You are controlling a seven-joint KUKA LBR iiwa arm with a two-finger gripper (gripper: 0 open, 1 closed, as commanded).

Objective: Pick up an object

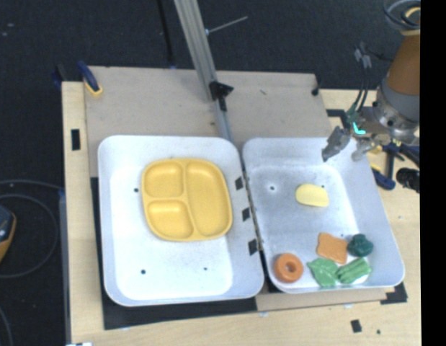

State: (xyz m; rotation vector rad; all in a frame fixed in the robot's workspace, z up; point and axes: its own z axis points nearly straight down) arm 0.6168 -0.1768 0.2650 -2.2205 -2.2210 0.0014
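While the gripper [348, 148] hangs over the right bin's [280, 215] far right corner, its two fingers are spread with nothing between them. A pale yellow lemon-like piece [312, 195] lies mid-bin; an orange ring [287, 267], orange slab [332, 248] and green toys [338, 272] crowd the near edge. The left bin [122, 265] holds a yellow divided plate [186, 199].

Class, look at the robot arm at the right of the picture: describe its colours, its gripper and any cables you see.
The arm has an orange band above a grey metallic wrist. Its gripper has grey fingers, with a small teal-green light beside them. Thin dark cables run alongside.
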